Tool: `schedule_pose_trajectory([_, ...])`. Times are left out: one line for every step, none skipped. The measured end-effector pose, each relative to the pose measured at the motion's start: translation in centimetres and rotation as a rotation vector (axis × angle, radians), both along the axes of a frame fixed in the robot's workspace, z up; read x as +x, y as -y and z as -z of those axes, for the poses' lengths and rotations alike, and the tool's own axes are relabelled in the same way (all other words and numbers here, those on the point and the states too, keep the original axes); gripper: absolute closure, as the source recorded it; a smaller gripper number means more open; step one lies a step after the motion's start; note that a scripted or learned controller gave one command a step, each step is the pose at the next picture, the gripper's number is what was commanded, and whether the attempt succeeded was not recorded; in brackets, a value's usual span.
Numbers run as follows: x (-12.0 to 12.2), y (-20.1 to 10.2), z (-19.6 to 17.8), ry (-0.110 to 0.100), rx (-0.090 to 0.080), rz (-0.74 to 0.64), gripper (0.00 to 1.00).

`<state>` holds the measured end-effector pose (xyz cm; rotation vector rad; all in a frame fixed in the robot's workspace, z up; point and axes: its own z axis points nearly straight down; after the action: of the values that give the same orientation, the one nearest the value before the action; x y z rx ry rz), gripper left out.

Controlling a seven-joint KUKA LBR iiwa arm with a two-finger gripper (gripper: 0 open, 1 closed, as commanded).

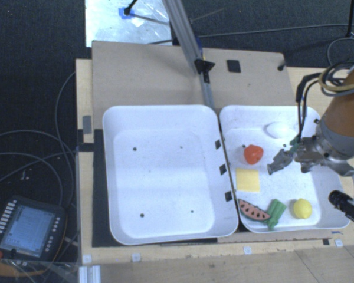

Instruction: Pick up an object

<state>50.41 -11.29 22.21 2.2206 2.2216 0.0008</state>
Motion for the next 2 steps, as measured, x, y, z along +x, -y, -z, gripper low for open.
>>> schedule_pose_trajectory([0.0,0.0,-1.1,0.001,0.0,0.0,1.0])
schedule_pose_trajectory([-1.1,-8.7,1.2,-0.002,0.002,-0.007,1.0])
